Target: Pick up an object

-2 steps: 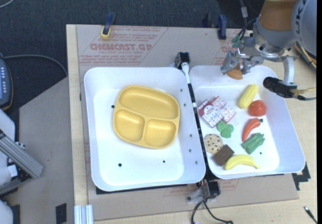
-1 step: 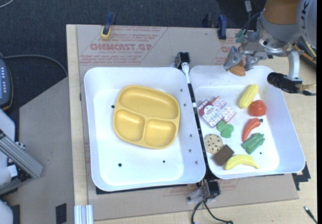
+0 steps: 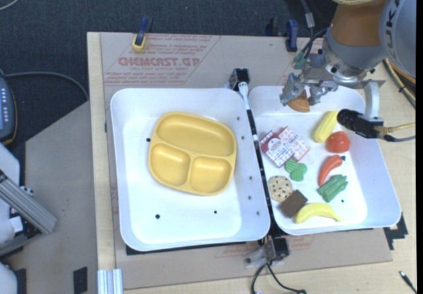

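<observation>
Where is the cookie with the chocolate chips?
The cookie lies in the right bin, near its left wall, just below the green broccoli toy and above the brown block.

Colours seen on the bench

A yellow divided plate point(image 3: 192, 153) is set in a white bin point(image 3: 125, 174); a red tomato point(image 3: 338, 142), green beans point(image 3: 332, 187), yellow banana point(image 3: 316, 213), brown-speckled cookie point(image 3: 280, 187) and red-and-white packet point(image 3: 284, 147) are seen alongside.

Claw point(image 3: 303, 94) above an orange piece point(image 3: 300, 105) in right bin point(image 3: 377, 210); yellow tray point(image 3: 192, 152) left.
</observation>
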{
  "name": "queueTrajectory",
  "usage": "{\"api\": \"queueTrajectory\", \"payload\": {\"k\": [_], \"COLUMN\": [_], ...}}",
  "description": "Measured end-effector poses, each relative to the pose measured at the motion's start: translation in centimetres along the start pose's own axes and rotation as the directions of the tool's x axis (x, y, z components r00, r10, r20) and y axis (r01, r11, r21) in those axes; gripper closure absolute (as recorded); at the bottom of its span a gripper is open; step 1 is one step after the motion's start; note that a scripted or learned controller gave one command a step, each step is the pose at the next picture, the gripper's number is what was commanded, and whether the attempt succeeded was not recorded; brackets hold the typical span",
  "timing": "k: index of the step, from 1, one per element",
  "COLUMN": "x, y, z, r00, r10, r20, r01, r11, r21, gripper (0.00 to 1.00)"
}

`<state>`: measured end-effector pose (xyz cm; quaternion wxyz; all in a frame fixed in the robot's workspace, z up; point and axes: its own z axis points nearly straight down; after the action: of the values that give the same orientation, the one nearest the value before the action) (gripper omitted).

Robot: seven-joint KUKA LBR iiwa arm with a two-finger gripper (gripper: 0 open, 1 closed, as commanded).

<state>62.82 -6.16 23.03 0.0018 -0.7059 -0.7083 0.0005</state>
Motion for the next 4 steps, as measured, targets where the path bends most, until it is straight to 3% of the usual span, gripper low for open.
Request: {"api": "queueTrajectory", "payload": {"k": [1, 2, 3, 4], "x": [2.0, 3.8, 4.0, 4.5], "y": [-4.8, -6.3, -5.9, -5.7], "z": [0.9, -0.4, 1.7, -0.1], "r00": [1.000, 1.000, 1.000, 1.000], "r10": [0.003, 0.001, 0.004, 0.002], "r20": [0.000, 0.000, 0.001, 0.002], "r01": [-0.003, -0.001, -0.004, -0.002], "r11": [1.000, 1.000, 1.000, 1.000], "r21": [0.003, 0.000, 0.002, -0.006], "gripper": [1.00, 1.00, 1.00, 1.00]}}
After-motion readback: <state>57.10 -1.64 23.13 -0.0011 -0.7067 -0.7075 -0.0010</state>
